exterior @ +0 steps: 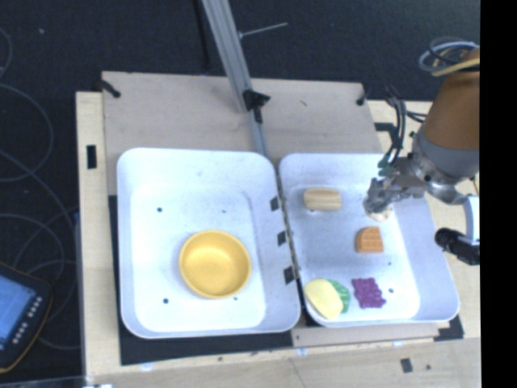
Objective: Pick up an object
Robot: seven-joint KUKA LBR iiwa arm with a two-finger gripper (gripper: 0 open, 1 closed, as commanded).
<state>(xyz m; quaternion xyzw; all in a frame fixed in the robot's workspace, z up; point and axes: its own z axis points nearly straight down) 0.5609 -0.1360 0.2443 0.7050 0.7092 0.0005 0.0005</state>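
Wooden bench (178, 120) bears two white bins (145, 176); claw (378, 204) grip state unclear, dark floor (48, 39) around

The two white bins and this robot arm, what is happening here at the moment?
A grey arm with an orange band reaches in from the right, and its gripper is low over the right bin, near its upper right part. That bin holds a tan roll, an orange piece, a purple bunch and a yellow and green item. The orange piece lies just below the gripper. Nothing can be seen between its fingers, so no object is picked up yet. A yellow bowl sits in the left bin.
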